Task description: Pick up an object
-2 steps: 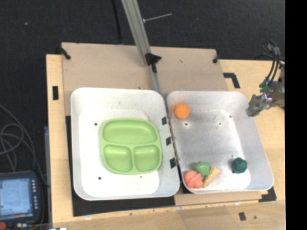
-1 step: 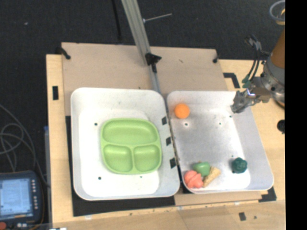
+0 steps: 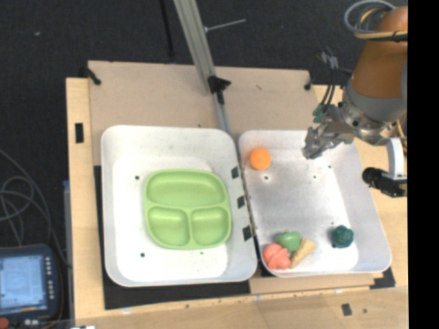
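Dark carpet surrounds the tan bench (image 3: 158, 91), which carries two shallow white bins side by side. Nearest to my reach, the orange ball (image 3: 260, 158) sits by itself in the upper left corner of the right bin (image 3: 322, 204), close to the wall that divides the two bins. My gripper (image 3: 314, 147) hangs over the upper edge of that same bin, to the right of the ball and apart from it, with bare white floor between us. Nothing sits between my fingers that I can see, and from this angle I cannot tell whether they are spread or closed. Farther down, along the lower wall of the right bin, a green piece (image 3: 289, 240), a pink piece (image 3: 276, 256) and a tan cone-like piece (image 3: 302, 252) lie bunched together, touching one another. A dark green lump (image 3: 341, 236) rests alone toward the lower right corner, near that cluster but separate from it. Across the divider, the left bin (image 3: 123, 184) holds a light green divided plate (image 3: 186, 208) with three compartments, lying flat around the middle of the bin. Beyond the bins, a metal pole (image 3: 195, 36) slants up from the back of the bench, and a small screen (image 3: 24, 279) glows at the lower left on the floor side.
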Robot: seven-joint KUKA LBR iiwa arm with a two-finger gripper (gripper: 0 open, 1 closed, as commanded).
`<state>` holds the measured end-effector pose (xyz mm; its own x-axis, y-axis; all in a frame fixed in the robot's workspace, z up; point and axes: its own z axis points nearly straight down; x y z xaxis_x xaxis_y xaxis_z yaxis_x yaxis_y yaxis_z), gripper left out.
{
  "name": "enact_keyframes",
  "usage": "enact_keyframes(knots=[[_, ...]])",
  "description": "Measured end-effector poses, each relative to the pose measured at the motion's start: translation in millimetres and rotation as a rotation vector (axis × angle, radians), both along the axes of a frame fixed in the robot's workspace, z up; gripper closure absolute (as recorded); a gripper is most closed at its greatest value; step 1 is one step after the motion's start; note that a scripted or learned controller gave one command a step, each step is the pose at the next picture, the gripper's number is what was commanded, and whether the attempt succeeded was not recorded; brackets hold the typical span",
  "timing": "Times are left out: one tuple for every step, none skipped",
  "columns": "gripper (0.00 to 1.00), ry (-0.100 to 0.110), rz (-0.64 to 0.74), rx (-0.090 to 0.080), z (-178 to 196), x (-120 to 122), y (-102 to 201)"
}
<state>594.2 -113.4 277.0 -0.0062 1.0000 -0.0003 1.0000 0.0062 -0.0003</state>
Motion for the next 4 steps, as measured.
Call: enact_keyframes(knots=[[1.0, -0.001, 0.0, 0.0, -16.6, 26.2, 44.9], [1.0, -0.003, 0.001, 0.0, -13.1, 41.4, 97.4], [1.0, -0.003, 0.0, 0.0, -12.6, 60.0, 142.7], [1.0, 0.0, 0.0, 0.0, -39.6, 80.0, 192.3]])
